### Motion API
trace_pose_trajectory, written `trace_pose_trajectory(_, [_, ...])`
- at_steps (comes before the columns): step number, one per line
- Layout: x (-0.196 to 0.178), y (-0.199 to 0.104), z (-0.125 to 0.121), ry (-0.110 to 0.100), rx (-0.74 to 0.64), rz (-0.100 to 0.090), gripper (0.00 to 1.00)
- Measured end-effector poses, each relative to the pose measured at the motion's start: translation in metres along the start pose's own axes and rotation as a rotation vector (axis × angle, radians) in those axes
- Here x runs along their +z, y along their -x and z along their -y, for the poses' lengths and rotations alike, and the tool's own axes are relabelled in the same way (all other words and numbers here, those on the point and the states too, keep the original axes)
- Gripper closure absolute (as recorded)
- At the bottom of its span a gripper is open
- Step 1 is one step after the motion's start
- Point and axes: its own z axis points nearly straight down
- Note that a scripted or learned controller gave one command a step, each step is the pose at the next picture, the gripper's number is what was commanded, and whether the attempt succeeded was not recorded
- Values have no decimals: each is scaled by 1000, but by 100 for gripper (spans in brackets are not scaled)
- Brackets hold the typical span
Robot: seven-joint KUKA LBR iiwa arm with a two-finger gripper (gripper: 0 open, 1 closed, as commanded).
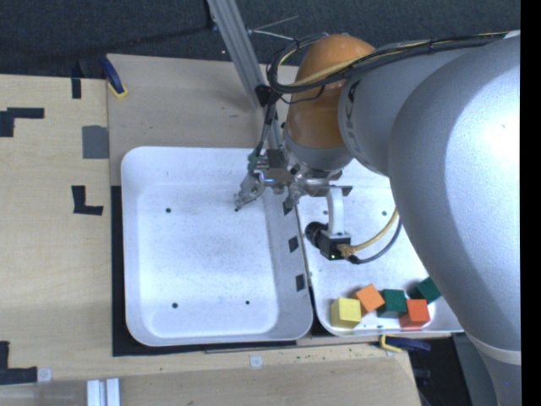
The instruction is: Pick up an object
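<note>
The blocks, the things to be picked up, lie bunched in the near corner of the right bin (pixel 372 326): a yellow block (pixel 345 311) sits at the left of the group, an orange block (pixel 369 297) is just beside it, a green block (pixel 394 300) comes next, a red-orange block (pixel 417 311) touches the green one, and a second green block (pixel 428 290) peeks out from under the arm's big grey link. None of them is touched by the arm.

The claw (pixel 254 189) is well apart from that cluster. It hangs over the far right part of the left bin (pixel 139 227), close to the wall that the two bins share, its small metal fingers pointing down toward the white floor. I cannot tell whether it is open or closed; the tips are small and dark against the bin, and nothing is visible between them.

Above the claw sits the orange band (pixel 325 91) of the wrist, with black cables looping across it. A black fitting with a yellowish hose (pixel 372 244) hangs below the wrist over the right bin. The grey arm (pixel 456 184) covers most of the right bin. Both bins rest on the pale wooden desk (pixel 51 252), which carries dark tape marks on its left side.
</note>
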Motion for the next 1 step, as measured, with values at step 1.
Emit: trace_pose_trajectory(1, [-10,5,0,-3,6,3,100])
